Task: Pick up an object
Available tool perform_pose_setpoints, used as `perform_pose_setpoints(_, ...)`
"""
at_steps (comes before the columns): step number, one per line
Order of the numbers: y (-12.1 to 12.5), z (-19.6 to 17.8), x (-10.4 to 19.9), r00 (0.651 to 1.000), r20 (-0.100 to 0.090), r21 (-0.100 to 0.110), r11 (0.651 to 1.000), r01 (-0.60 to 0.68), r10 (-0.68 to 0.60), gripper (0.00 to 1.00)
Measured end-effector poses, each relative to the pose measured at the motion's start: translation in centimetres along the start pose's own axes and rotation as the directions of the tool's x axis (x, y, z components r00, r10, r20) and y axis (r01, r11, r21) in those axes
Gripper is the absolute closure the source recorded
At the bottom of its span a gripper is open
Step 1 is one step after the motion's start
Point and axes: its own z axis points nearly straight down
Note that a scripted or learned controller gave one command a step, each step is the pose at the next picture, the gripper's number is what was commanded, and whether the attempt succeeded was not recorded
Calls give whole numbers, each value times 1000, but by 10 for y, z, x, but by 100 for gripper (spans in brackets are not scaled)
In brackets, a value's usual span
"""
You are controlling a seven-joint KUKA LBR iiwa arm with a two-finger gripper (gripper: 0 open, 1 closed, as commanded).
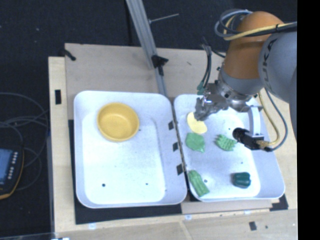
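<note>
A: Looking down on a tabletop (pixel 60 134) with two white bins side by side. The divider (pixel 175 134) where they meet is my landmark. Left of it sits one yellow bowl (pixel 118 121), well apart from everything else.

B: And right of the divider?

A: Five small things lie loose on the right bin (pixel 270 181), apart from one another, probably so each can be grasped alone. Just right of the divider are a pale yellow piece (pixel 197 125), a green lump (pixel 195 142) below it, and a long green piece (pixel 199 183) at the near end. Farther right are a ridged green piece (pixel 226 143) and a dark green block (pixel 241 179).

B: Where is the arm?

A: It reaches in from the right, orange band (pixel 247 44) high, wrist bent steeply down. The pincer (pixel 201 113) points at the bin floor, its tip at the top edge of the pale yellow piece.

B: Is it gripping?

A: I cannot tell; the tip is too small and dark to read. Nothing appears lifted, and the yellow piece seems to lie flat. I judge it the likely target, not yet picked up.
</note>
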Motion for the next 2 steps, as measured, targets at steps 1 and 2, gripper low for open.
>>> perform_pose_setpoints(1, 13, 1, 53, 1000, 0, 0, 1000, 1, -1, 100)
perform_pose_setpoints(2, 37, 3, 109, 1000, 0, 0, 1000, 1, -1, 100)
